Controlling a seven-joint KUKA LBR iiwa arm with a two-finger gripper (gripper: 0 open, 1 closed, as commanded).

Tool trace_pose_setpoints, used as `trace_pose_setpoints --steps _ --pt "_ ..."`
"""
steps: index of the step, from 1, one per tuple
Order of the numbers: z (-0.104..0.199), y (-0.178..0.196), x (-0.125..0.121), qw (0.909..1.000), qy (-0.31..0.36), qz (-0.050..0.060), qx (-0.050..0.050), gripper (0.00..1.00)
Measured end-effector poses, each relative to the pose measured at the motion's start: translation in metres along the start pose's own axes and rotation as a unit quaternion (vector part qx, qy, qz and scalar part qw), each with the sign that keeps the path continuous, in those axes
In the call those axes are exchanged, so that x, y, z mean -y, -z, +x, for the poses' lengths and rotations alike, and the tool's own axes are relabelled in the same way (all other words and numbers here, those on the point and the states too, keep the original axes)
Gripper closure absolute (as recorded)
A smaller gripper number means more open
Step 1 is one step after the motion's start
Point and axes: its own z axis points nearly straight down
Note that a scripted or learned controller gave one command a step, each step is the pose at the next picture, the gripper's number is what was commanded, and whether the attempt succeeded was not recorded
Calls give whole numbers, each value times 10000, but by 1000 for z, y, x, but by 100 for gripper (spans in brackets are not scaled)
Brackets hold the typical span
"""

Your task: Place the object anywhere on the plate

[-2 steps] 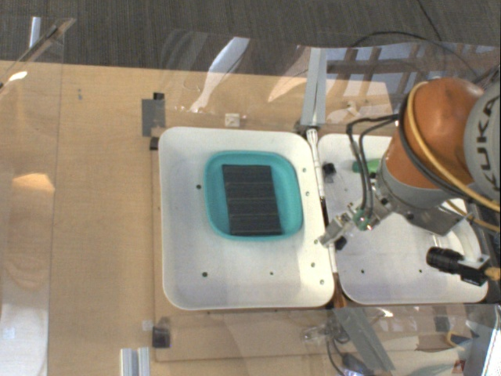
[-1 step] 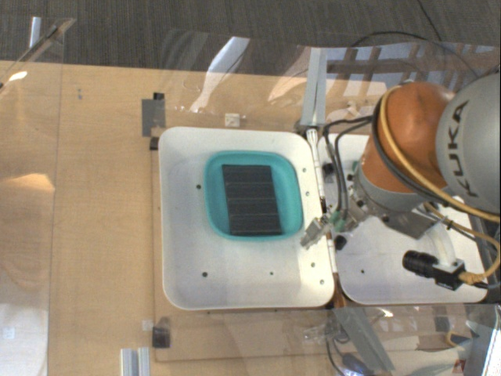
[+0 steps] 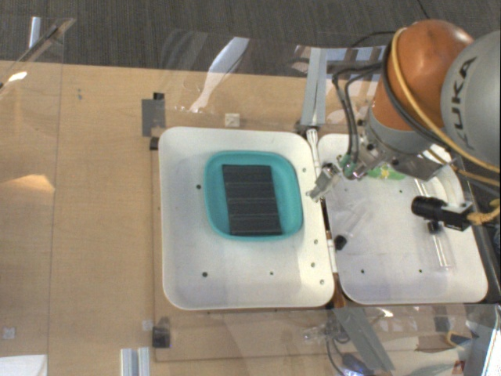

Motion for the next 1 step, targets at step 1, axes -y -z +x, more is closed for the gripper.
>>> trace_pose_setpoints --steps 1 --pt "1 -5 -22 9996 -273 3 -2 0"
